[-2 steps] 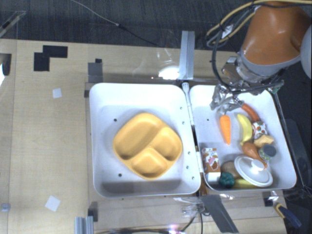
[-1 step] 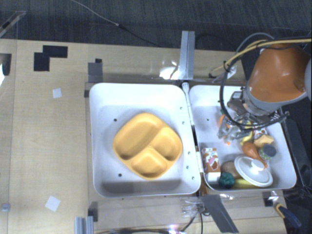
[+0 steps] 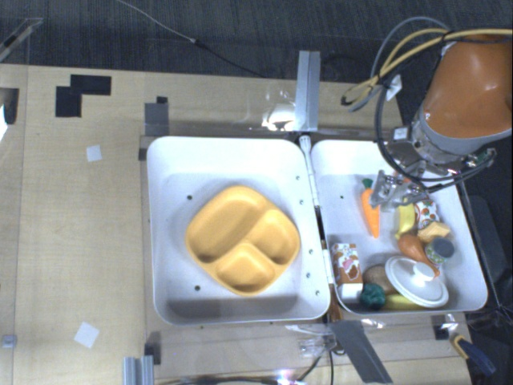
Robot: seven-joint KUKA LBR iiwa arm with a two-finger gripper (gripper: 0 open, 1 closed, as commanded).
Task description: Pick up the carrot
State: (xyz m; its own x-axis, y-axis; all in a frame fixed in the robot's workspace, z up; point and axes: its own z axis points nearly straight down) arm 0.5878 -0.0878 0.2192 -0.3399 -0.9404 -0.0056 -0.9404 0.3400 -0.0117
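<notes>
While the arm is reaching in over the right bin, the gripper is hanging just beside the carrot, which is lying along the bin's left side. Its grip is impossible to call. A yellow tray is sitting in the left bin.

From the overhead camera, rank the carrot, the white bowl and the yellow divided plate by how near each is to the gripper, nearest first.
1. Carrot: right bin, just left of the gripper.
2. White bowl: right bin, near its front edge, below the gripper in the view.
3. Yellow divided plate: middle of the left bin, farthest.
</notes>
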